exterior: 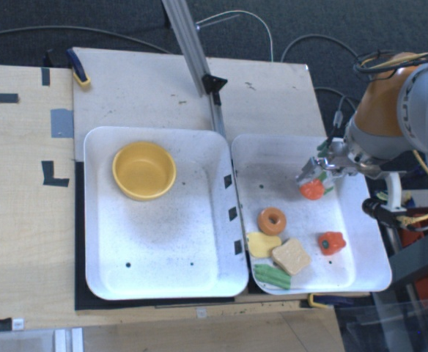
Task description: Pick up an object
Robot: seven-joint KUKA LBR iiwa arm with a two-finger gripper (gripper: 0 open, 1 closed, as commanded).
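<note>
Tomato [312,190] — just under claw [318,171]

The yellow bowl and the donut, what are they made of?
The yellow bowl looks like smooth matte plastic: one even colour, soft sheen along the rim. The donut seems a plastic or rubber toy, uniformly orange-brown; too small to tell which.

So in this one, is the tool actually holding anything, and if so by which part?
It cannot be told. The tool sits right over a small red-orange toy in the right bin, but no grip shows.
</note>
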